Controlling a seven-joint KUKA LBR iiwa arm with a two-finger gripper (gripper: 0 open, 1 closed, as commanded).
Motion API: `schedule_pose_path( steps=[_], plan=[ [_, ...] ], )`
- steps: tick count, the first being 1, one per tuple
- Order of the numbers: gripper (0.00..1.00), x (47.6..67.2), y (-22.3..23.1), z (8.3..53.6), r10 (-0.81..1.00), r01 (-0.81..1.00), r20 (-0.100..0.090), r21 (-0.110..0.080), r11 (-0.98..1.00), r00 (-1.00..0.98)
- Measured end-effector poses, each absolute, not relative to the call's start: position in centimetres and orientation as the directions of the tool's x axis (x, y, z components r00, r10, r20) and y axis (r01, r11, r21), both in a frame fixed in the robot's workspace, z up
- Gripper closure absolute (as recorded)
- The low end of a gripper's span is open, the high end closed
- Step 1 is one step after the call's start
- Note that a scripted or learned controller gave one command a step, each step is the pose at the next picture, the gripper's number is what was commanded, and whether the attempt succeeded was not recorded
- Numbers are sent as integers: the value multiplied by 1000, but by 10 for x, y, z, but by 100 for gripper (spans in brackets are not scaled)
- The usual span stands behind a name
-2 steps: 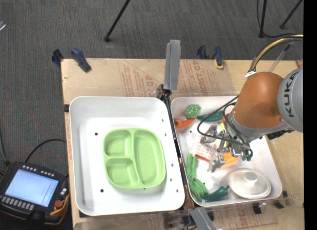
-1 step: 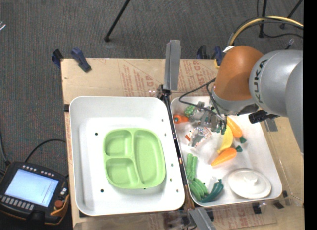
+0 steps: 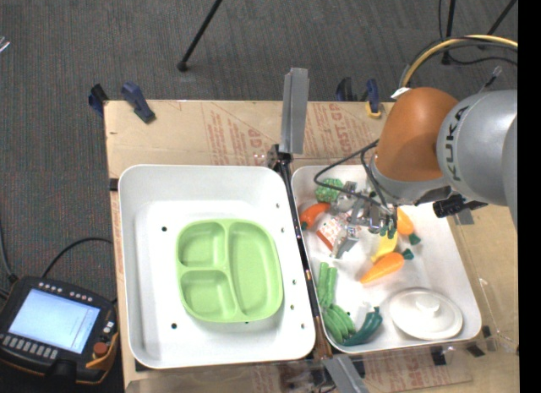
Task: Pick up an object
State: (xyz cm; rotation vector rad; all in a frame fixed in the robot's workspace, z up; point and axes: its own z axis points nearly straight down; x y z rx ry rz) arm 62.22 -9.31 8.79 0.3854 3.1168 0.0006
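Dark grey carpet surrounds a cardboard-topped bench bearing two white bins. Landmark: the green divided plate, lying alone in the left bin with bare floor around it on all sides. Right of the plate, the right bin is crowded: toy carrot, green pods, white lid. The gripper hangs low over that clutter near the bin's upper wall; its opening and any hold cannot be determined.

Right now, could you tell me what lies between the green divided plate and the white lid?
In the camera view, green bean pods lie between the green plate and white lid.
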Motion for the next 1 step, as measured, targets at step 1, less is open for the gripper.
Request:
schedule_pose_path(
  steps=[1],
  plan=[
    [0, 551, -149, 87, 250, 250, 1, -1, 968, -968]
  ],
)
